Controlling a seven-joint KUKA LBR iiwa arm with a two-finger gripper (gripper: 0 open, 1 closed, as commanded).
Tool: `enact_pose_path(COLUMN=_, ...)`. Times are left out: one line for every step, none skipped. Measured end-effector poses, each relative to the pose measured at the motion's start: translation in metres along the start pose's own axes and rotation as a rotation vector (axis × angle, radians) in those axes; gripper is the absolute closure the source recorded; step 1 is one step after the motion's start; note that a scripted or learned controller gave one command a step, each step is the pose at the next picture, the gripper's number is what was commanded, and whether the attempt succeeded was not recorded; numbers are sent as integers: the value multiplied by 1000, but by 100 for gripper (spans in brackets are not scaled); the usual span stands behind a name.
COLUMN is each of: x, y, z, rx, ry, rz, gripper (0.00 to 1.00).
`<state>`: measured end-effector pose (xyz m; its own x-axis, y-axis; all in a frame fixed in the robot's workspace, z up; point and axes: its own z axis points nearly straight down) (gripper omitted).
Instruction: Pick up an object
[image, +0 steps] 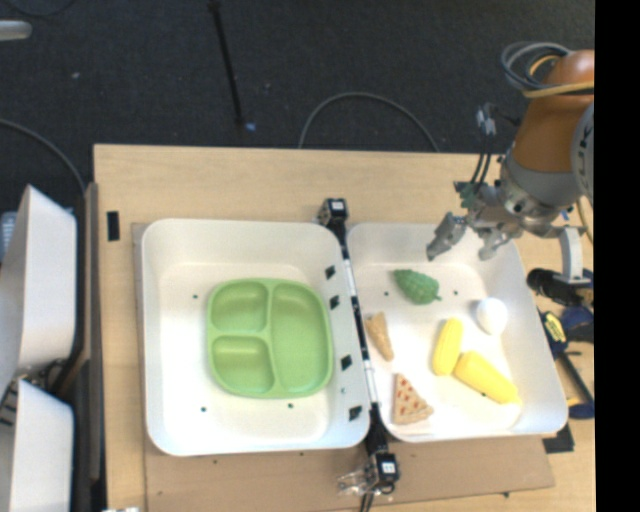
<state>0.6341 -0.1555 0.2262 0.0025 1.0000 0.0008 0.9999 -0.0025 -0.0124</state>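
We observed the end effector (470, 240) above the far edge of the right bin (535, 420), its two fingers (445, 238) spread wide apart with nothing between them and touching none of the objects. In that bin lay the candidate objects: a green leafy piece (416, 285) nearest the end effector, a white egg (491, 315), two yellow corn cobs (448, 346) side by side, a tan wedge (380, 335) and a pizza slice (408, 400). The left bin (165, 330) held a green divided plate (269, 337). Both bins rested on the tabletop (220, 180).
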Motion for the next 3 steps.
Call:
enact_pose_path(x=0, y=2, z=-9, rx=-14, ry=-1, rz=-3, gripper=0)
enact_pose_path(x=2, y=-4, z=35, rx=-11, ry=-2, rz=-1, gripper=0)
enact_pose_path(x=0, y=1, z=78, rx=-10, ry=-3, rz=2, gripper=0)
